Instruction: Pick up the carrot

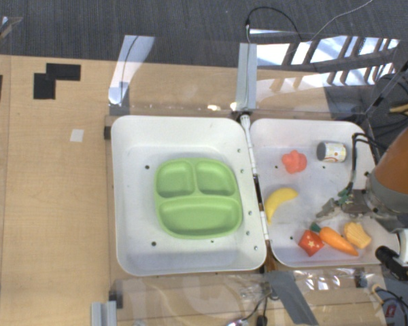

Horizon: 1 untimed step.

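Carrot (pixel 338 240) lying in right bin (pixel 306 136), just below end effector (pixel 333 206), between red pepper (pixel 311 242) and small orange piece (pixel 358 234). End effector hovering over bin floor, fingers (pixel 324 211) spread apart, nothing between them. Banana (pixel 279 201) to its left; green tray (pixel 198 197) well left.

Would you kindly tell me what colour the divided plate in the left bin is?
Light green; the moulded three-compartment plate shows clearly in the camera view.
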{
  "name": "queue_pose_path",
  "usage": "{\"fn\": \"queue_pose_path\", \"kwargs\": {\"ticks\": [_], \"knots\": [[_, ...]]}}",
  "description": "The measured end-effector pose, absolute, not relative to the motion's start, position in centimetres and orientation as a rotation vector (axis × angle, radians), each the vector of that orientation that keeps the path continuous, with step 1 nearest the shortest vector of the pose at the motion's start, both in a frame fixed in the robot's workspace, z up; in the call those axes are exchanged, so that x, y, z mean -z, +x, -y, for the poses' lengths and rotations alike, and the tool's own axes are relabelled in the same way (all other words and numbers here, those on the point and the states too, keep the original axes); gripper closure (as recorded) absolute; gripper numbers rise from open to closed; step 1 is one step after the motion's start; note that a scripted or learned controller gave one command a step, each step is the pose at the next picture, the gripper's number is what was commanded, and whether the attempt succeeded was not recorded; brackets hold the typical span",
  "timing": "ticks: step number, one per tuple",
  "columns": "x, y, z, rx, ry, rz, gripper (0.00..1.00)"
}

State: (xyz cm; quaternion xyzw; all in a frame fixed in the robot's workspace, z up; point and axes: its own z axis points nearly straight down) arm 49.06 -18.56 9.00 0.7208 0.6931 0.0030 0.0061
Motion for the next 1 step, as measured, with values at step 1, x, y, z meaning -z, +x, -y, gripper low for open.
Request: {"fn": "queue_pose_path", "kwargs": {"ticks": [1], "knots": [[-9.22, 50.58, 12.34, -0.010, 2.400, -2.020, 0.00]]}}
